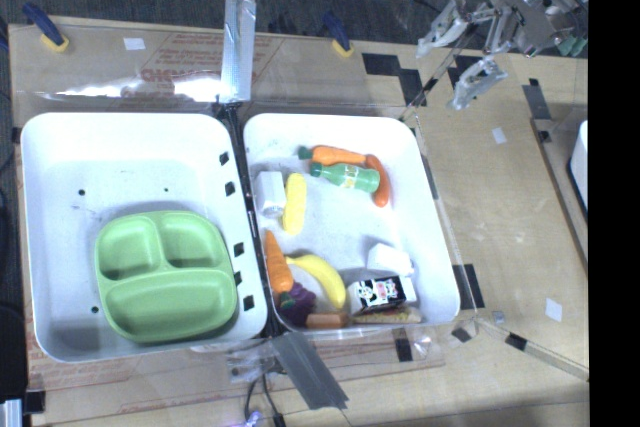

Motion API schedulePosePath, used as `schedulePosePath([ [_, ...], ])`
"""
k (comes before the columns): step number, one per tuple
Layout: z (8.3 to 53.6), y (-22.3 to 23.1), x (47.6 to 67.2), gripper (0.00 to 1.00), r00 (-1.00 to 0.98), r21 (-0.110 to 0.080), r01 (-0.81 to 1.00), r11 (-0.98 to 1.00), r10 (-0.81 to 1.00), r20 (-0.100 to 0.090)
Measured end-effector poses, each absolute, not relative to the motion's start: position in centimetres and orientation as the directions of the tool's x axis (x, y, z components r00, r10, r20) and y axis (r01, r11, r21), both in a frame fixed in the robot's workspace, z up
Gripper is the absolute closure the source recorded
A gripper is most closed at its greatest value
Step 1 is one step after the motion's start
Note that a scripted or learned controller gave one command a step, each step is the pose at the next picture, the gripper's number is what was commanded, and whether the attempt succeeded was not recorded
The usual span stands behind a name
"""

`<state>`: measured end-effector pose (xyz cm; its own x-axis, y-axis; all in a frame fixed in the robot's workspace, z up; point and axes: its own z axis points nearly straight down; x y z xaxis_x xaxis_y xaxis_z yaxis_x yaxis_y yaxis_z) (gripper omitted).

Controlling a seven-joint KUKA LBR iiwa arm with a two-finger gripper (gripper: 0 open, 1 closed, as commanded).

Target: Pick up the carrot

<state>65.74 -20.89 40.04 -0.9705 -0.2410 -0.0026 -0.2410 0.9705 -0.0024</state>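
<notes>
The gripper (462,50) hung open and empty, far from the carrot (277,261); the carrot lay squeezed against the bin wall (254,245) beside a banana (322,277), so fingers might slip.

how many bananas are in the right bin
1: the banana lies near the front of the right bin, beside the carrot. More could be hidden under the pile.

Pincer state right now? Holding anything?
Pincer: open, holding nothing, up past the right bin's far corner. Carrot lies in that bin.
</notes>
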Motion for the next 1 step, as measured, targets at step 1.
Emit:
schedulePosePath([
  [1,34.11,-20.71,65.81,0.0,-0.901,0.0,-0.435,0.901,-0.435,0.0],
])
